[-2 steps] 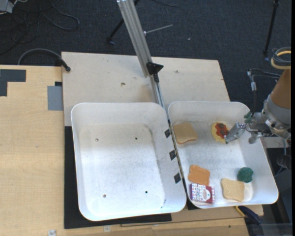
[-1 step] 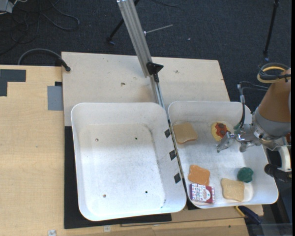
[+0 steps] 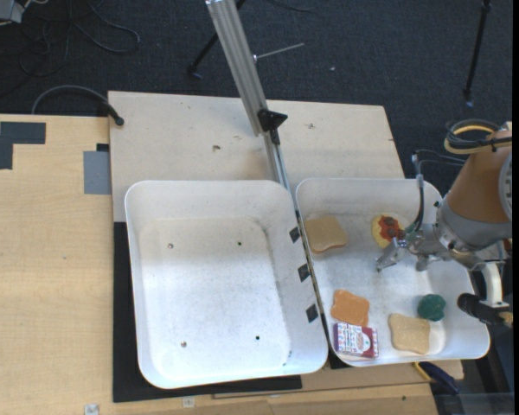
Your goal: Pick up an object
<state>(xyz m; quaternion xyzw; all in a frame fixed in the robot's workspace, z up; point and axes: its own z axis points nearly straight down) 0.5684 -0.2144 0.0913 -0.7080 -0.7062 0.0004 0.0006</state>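
Gripper sits over the right bin, right of center frame, fingers spread apart and gripping nothing, just beside a red-and-yellow toy. A green ball lies lower right.

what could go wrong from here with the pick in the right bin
1. The hand sits right beside the red and yellow object near the right bin's back wall, so it may nudge it away rather than trap it.
2. The green object and pale sponge-like piece lie close together, so reaching for one could push the other.
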